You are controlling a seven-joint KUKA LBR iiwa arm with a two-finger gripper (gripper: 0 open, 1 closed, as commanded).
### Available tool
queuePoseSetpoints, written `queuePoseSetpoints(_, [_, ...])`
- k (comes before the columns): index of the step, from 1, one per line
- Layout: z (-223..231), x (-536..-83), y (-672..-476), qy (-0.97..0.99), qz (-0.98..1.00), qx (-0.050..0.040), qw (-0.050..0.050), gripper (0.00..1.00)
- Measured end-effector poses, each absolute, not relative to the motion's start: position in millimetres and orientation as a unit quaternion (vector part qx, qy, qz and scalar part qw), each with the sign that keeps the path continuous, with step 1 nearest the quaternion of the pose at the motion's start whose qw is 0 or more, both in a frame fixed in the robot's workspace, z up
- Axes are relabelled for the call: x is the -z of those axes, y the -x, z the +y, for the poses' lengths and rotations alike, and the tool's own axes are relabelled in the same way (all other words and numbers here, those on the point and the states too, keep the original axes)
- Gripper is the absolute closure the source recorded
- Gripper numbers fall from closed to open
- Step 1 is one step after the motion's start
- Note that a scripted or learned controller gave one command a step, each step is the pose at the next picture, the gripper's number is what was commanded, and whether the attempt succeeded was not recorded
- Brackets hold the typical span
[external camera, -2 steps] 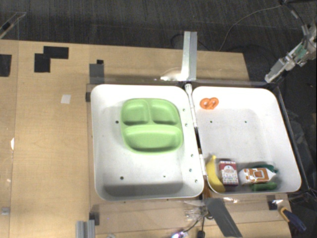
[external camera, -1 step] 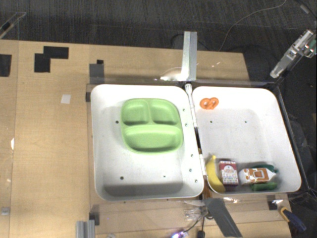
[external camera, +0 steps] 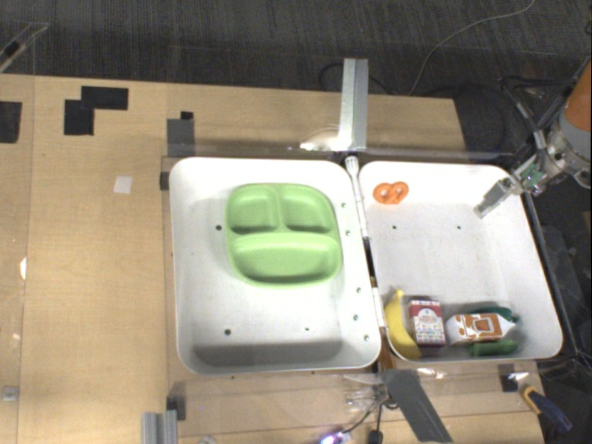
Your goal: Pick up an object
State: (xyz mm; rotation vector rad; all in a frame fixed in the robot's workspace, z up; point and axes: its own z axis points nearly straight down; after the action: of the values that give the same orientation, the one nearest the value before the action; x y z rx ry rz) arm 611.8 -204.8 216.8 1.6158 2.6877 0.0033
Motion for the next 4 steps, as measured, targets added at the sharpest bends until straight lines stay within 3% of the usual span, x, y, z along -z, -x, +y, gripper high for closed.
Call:
queuePoseSetpoints(1, [-205.2,-291.8,-619.0,-0.331,0.944,-0.0007,0.006,0.0])
queuePoseSetpoints(2, [-189.0,-439.4,-633.6,-0.337,0.941,-0.0009,0.007,0.0])
queuePoseSetpoints(3, [-195.4,-437.3,-626.9,-0.311,0.951,-0.0003,0.005,0.0])
queuePoseSetpoints(4, [-204.7,-436.3,-640.1,-0.03,1.0,0.0009,0.007,0.0])
